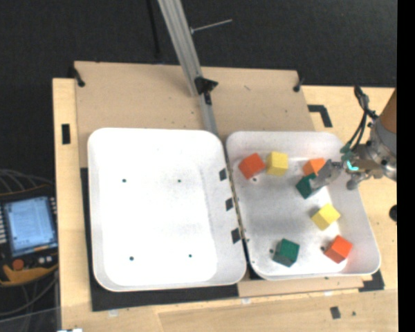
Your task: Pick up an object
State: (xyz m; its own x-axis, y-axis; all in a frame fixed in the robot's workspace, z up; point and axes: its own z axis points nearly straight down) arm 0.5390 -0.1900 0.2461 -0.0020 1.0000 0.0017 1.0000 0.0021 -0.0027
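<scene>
1. The grey two-finger gripper [323,177] hung low in the right shallow white bin [257,263], among coloured cubes.
2. It sat just beside a small dark green cube [305,186] and an orange cube [314,165].
3. Finger state: cannot tell.

Grey wrist [375,156], orange band [389,113], dark cables [363,116].

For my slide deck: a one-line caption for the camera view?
Gripper reaching among colored blocks in the right bin, beside a green block.
</scene>
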